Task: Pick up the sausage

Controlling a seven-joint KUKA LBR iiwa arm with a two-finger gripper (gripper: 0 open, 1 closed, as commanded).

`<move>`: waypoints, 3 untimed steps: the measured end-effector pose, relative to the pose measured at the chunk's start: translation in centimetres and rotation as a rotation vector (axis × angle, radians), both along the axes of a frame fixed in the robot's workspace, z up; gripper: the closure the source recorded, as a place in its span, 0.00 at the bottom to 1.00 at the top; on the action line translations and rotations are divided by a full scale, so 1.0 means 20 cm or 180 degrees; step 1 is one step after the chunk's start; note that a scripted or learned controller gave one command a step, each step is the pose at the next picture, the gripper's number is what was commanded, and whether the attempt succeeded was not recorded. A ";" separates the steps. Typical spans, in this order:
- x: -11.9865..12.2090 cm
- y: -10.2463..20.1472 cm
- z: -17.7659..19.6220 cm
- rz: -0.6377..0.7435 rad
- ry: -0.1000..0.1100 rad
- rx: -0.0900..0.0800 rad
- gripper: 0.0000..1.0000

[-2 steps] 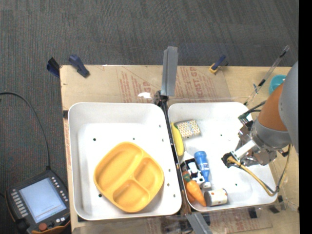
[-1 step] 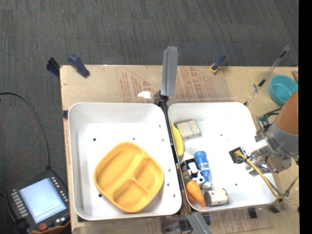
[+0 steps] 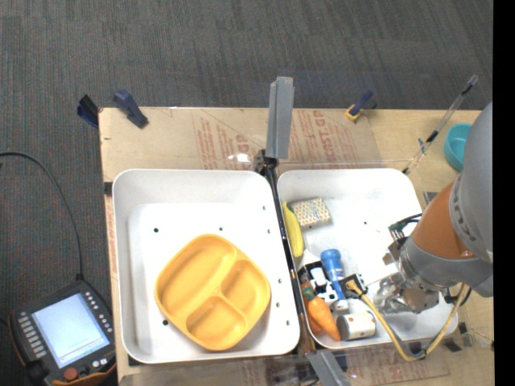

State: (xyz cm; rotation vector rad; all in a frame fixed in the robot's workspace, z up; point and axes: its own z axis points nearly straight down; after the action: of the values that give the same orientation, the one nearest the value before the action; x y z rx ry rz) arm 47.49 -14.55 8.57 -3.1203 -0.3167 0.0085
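Low over the right bin (image 3: 378, 185), the tool (image 3: 400, 294) hangs near the carrot (image 3: 324, 317), probably sausage-hunting, its grip unreadable.

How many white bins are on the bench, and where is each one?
2. One white bin is on the left and holds a yellow divided plate. The other white bin is on the right, holding small items.
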 end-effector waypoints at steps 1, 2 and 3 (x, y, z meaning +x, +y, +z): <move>0.16 0.06 0.45 0.0068 -0.0003 -0.0007 1.00; 0.06 0.06 0.24 0.0000 0.0005 -0.0001 1.00; 0.28 0.05 0.35 0.0005 0.0000 -0.0007 1.00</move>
State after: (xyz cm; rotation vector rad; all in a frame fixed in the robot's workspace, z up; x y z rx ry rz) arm 53.16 -13.64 15.52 -3.1221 -0.3193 0.0088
